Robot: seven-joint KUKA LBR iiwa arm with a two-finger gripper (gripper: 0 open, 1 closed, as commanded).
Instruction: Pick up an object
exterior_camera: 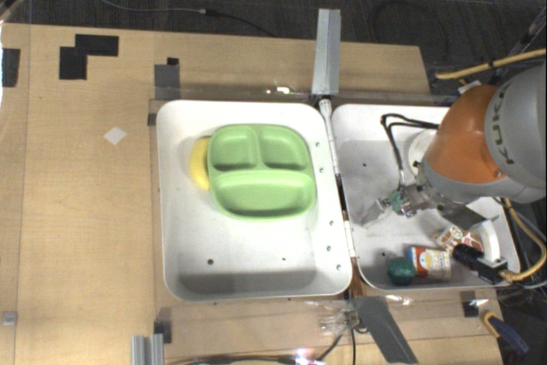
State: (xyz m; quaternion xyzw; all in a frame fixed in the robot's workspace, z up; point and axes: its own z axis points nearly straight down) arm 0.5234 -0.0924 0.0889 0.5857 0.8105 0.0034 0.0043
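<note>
While the hand hangs low in the right bin, I cannot tell its grip. A green plate sits in the left bin.

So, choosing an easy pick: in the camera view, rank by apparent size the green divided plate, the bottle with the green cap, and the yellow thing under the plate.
1. Green divided plate
2. Bottle
3. Yellow thing, mostly hidden by the plate, so its rank is unsure.
</note>
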